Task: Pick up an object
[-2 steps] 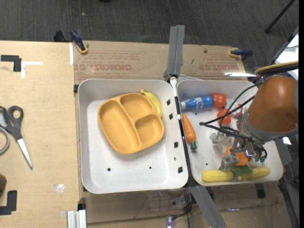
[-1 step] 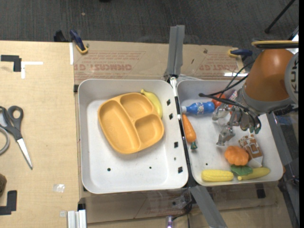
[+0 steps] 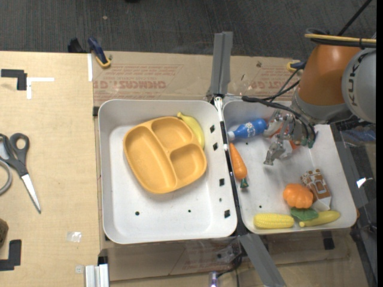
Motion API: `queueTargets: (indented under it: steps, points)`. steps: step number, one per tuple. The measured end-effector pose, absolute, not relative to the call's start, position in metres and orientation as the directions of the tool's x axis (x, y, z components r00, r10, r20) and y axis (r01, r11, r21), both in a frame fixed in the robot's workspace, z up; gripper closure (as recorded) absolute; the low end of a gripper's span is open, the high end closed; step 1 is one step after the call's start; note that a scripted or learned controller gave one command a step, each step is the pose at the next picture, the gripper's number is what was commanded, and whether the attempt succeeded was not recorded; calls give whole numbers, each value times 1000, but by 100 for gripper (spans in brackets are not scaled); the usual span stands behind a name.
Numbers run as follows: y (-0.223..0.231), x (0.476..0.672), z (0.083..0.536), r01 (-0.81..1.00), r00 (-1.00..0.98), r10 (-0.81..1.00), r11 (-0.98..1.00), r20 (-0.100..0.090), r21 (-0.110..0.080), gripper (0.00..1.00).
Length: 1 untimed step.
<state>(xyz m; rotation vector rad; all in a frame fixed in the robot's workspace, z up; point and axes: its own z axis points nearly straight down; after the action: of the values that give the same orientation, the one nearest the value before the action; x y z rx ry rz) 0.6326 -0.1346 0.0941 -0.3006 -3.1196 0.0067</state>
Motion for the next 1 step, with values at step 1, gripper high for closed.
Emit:
queueTargets:
  steps: [1]
  points:
    - [-134, 636, 105, 189, -982, 189, 982, -9, -3, 100]
